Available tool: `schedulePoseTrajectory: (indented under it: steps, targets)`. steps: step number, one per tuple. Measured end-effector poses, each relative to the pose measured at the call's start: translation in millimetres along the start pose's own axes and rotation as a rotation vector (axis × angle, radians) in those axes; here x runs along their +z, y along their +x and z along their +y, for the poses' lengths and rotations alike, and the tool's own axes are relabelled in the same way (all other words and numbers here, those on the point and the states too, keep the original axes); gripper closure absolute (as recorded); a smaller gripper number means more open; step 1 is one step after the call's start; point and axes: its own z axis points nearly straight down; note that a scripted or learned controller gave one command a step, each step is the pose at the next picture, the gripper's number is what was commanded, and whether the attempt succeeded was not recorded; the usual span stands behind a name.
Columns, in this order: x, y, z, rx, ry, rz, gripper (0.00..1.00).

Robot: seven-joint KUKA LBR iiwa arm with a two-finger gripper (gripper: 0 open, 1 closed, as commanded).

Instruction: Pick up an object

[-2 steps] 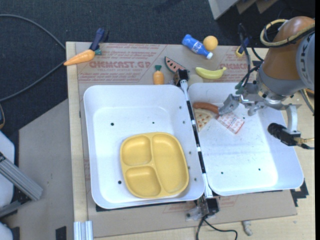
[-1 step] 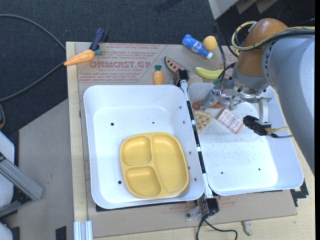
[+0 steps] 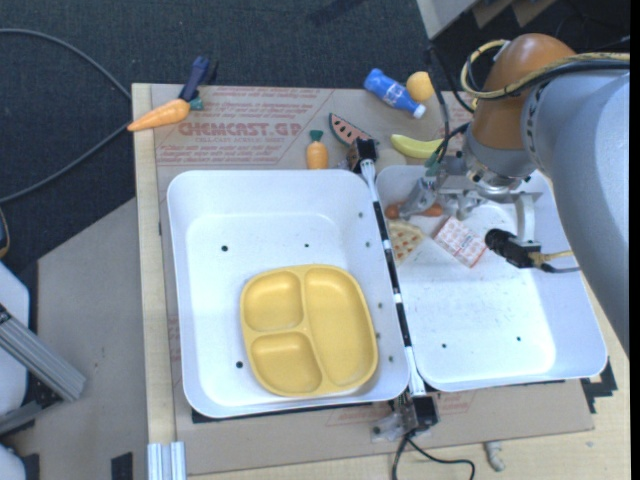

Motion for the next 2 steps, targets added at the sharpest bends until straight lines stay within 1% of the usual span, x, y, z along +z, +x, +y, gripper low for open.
schedulePoseTrajectory:
  steps: [1, 2]
  targets:
    - [0.0, -0.8, 0.1, -0.001, 0.0, 0.001, 0.0]
    - [-0.1, 1.7, 0.0, 0.001, 0.0, -0.002, 0.0]
